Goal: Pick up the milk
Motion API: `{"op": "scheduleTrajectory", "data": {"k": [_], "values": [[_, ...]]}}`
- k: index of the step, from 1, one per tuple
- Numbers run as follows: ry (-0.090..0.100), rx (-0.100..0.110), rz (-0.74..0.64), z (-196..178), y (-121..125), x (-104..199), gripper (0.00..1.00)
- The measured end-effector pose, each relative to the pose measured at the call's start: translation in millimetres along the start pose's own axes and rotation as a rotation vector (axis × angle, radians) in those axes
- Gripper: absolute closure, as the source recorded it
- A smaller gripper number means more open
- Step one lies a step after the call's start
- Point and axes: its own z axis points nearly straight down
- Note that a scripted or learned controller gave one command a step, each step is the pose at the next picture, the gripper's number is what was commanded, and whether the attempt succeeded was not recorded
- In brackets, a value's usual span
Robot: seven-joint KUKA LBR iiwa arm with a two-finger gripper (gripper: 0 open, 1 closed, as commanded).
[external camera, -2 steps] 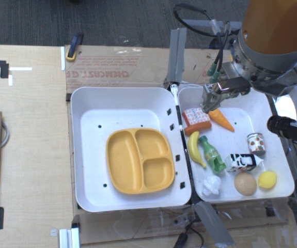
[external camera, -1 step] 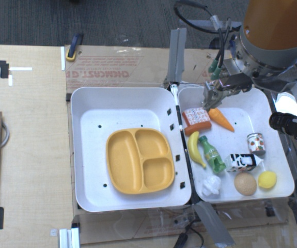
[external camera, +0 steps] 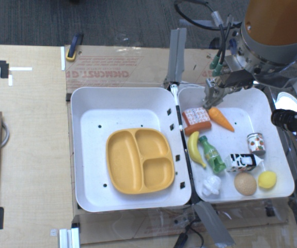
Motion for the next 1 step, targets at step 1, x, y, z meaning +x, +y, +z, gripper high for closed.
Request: {"op": "scheduleTrajectory", "data": {"k": [1], "values": [[-0.002, 0.003, -0.001, -7.4, 2.0, -0.3, 1.0]]}}
